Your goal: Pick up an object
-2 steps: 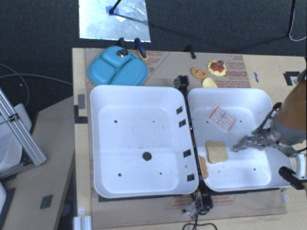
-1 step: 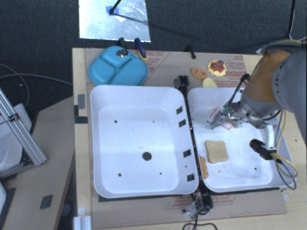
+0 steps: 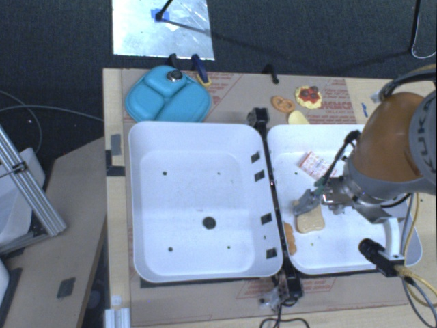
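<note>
Seen from above at a slant, a bench (image 3: 229, 87) carries two shallow white bins side by side. I am the grey arm with the orange band, and I reach in from the right over the right bin (image 3: 328, 262).

My gripper (image 3: 312, 201) hangs low over the middle of the right bin, a little toward its left wall. I cannot tell whether it is open or closed, and I see nothing held in it.

A tan slice of toast (image 3: 311, 223) lies flat on the bin floor, just below my gripper on its near side. I cannot tell whether I am touching it.

A small red and white packet (image 3: 312, 161) lies on the same floor, toward the far edge of the bin and apart from the toast. A narrow orange-brown piece (image 3: 290, 239) rests against the bin's left wall, near its near-left corner.

The left bin (image 3: 147, 156) has a small dark round spot (image 3: 209, 223) on its floor, near the middle.

Along the bench's far edge, beyond the bins, a blue lidded container (image 3: 167, 98) sits behind the left bin's far-left corner. Behind the right bin there are three small toy foods: a brown biscuit (image 3: 282, 104), a round piece with red topping (image 3: 308, 96), and a pale yellow piece (image 3: 298, 118) touching the bin's far rim.
</note>
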Motion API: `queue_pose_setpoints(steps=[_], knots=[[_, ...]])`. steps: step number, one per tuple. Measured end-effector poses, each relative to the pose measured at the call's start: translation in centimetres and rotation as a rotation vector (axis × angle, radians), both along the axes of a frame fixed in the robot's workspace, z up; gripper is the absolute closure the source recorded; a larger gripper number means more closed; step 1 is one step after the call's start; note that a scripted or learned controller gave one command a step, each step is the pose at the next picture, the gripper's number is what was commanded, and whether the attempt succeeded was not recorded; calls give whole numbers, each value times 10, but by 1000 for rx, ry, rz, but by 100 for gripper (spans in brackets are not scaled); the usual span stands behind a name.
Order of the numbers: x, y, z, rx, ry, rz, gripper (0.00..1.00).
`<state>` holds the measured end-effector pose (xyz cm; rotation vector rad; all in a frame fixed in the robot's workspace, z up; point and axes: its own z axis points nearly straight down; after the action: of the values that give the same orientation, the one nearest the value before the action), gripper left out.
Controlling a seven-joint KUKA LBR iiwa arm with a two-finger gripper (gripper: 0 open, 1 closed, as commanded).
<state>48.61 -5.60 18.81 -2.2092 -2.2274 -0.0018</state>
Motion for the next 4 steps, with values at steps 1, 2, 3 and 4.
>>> queue_pose_setpoints(steps=[1, 2, 3, 4], knots=[[39, 94, 192, 1, -25, 6, 0], [63, 129, 127, -3, 0, -1, 0], [81, 221, 124, 0, -6, 4, 0], [151, 111, -12, -10, 4, -18, 0]])
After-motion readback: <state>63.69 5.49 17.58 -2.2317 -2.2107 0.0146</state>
